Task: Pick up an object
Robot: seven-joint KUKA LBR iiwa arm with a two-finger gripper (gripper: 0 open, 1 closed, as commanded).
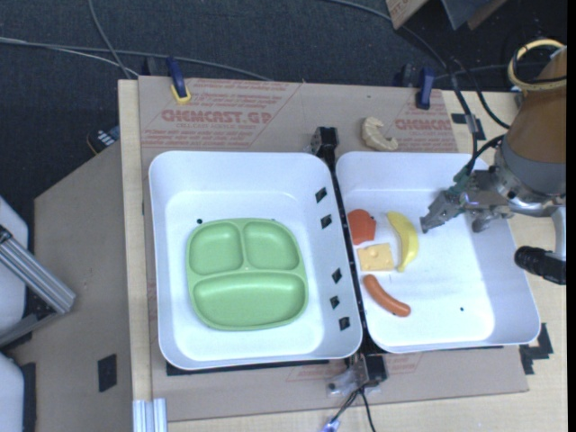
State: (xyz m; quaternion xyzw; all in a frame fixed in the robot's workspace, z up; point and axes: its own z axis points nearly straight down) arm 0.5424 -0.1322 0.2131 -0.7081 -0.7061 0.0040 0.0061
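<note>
Toy food lies in the right bin [504, 327] on the table: a banana [404, 238], a cheese wedge [377, 257], a sausage [386, 296] and a red piece [361, 226]. The hand [443, 212] hovers just right of the banana, fingers apart, holding nothing. The banana looks light, stiff and smooth, likely best pinched across its middle.

just one fixed camera here, mounted above the table [225, 115] and looking down at a slant. it's far enough back to fit both white bins [166, 241] plus some dark floor [270, 25] beyond the table.
</note>
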